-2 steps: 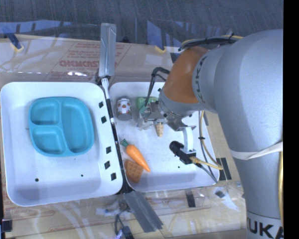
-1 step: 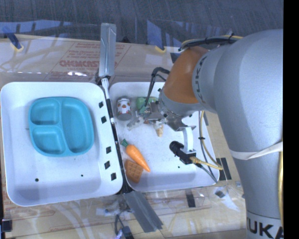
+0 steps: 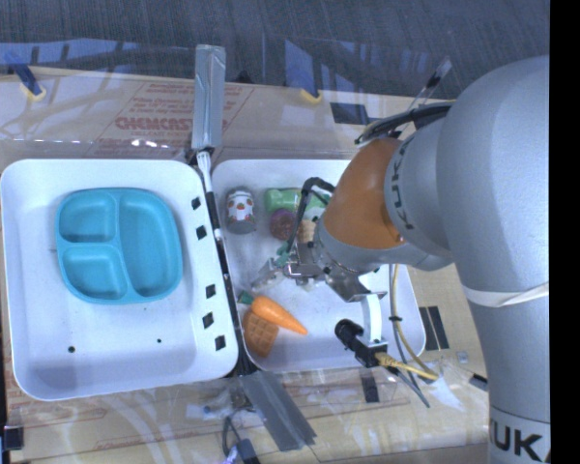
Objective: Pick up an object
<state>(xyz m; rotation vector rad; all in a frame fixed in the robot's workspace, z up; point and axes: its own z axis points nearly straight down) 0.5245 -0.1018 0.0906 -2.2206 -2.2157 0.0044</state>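
Carrot [image 3: 275, 316] lies in right bin [image 3: 271, 356]; left bin [image 3: 29, 259] holds blue plate [image 3: 119, 246].

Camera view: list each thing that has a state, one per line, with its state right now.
Blue divided plate: flat in the left bin, nothing in its compartments.
Orange carrot toy: lying on its side in the right bin, not held.
Round brown-and-white toy: resting near the right bin's far wall.
Green toy: resting beside it.
Claw: low in the right bin.
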